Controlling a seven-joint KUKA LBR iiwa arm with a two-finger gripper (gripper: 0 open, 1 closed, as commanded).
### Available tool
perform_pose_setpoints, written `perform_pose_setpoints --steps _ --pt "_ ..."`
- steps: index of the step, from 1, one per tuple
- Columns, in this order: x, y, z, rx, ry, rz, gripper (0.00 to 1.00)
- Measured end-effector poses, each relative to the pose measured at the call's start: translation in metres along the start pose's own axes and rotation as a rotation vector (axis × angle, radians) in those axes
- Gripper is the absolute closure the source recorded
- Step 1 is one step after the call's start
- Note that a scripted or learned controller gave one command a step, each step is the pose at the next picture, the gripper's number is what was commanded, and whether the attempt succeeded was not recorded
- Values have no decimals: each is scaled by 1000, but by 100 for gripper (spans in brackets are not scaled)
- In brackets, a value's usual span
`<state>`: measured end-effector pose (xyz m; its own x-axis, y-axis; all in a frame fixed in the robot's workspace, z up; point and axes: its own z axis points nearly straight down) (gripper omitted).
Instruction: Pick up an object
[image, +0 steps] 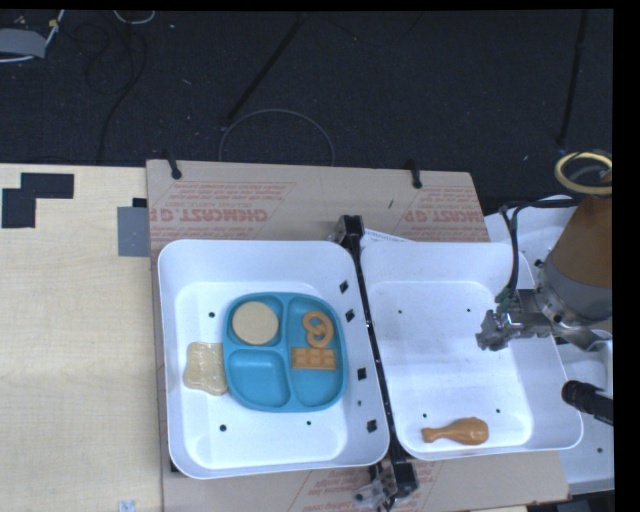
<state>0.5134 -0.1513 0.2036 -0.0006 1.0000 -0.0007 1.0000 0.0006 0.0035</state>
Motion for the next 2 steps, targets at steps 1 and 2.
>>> perform_pose_setpoints --steps 1,2 --pt "-1 1 -51 0 0 -1 100" --pt "43 3 -50 6 3 -3 100"
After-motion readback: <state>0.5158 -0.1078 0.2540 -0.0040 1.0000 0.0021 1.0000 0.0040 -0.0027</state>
